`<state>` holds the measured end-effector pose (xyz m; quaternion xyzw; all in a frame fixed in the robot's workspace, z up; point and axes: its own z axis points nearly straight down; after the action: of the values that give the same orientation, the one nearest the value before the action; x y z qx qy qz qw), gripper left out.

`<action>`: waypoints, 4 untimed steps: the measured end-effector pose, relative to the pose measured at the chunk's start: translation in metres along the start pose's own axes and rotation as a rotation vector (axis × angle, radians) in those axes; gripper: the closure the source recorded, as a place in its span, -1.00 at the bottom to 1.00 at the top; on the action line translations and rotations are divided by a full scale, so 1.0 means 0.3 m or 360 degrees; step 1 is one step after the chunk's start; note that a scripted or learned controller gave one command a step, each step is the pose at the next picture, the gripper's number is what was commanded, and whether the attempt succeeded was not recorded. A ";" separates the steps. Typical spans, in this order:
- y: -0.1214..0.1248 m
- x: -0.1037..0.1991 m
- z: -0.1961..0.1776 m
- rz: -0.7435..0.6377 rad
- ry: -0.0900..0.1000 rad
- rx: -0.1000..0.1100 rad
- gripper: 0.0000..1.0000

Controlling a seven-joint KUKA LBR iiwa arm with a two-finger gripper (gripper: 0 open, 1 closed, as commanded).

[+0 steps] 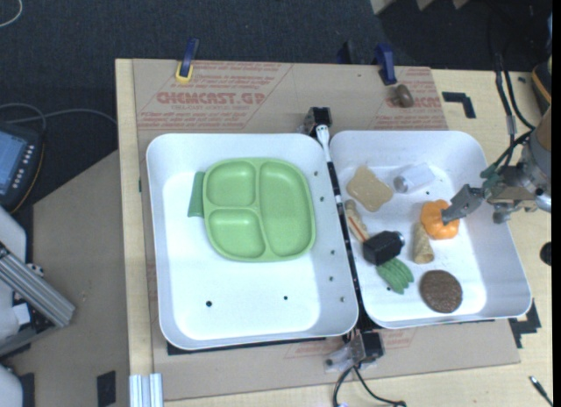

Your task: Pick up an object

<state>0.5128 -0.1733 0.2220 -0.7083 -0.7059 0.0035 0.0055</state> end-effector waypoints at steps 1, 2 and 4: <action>0.009 0.001 -0.022 -0.0005 -0.0004 -0.0020 -1.00; 0.031 -0.002 0.181 -0.0005 0.0000 -0.0009 -1.00; 0.008 -0.001 0.463 -0.0006 -0.0001 -0.0014 -1.00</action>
<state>0.5133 -0.1732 0.0832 -0.7071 -0.7072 0.0007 0.0023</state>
